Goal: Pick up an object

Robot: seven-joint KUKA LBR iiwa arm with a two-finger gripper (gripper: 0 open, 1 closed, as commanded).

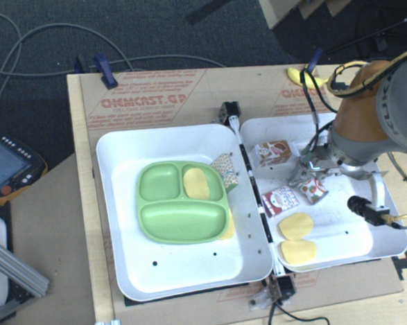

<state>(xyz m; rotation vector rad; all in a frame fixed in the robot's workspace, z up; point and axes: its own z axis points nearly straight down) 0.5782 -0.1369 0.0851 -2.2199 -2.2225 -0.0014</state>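
Bench of printed brown board on dark carpet, cables trailing.

Small red-and-white packet in the right bin, tilted.

Off to my left a handheld control screen sits on the floor, and grey cables loop over dark carpet. A blue clamp grips the bench's far edge.
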